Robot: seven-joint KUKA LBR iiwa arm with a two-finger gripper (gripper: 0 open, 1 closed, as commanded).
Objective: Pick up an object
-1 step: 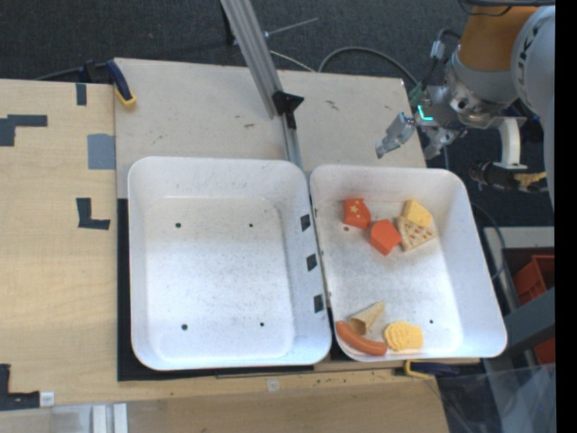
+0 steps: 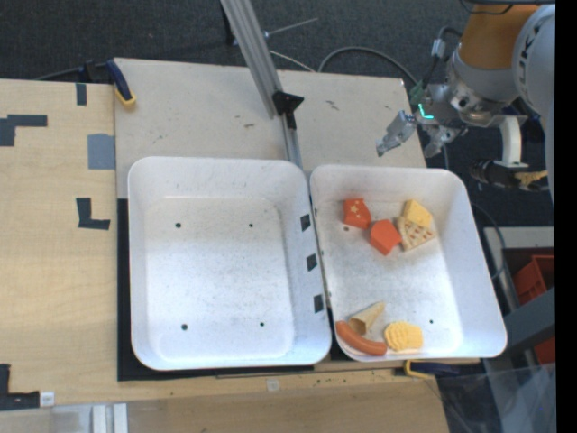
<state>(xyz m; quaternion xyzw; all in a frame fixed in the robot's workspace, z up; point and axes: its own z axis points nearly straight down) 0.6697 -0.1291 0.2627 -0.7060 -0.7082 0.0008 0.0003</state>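
Note:
The right bin holds several toy foods. A small red piece, an orange-red block and a yellow wedge cluster near its far side. A tan cone, a red sausage and a yellow ridged piece lie at its near edge. My gripper hangs above the bench just beyond the right bin's far rim, well above the objects. It is open, one pale finger to the left, and nothing sits between the fingers.
The left bin sits beside the right one, sharing a middle rim. A slanted metal pole rises behind the bins. Cables lie on the bench at the back. A blue-and-yellow clamp sits at the far left.

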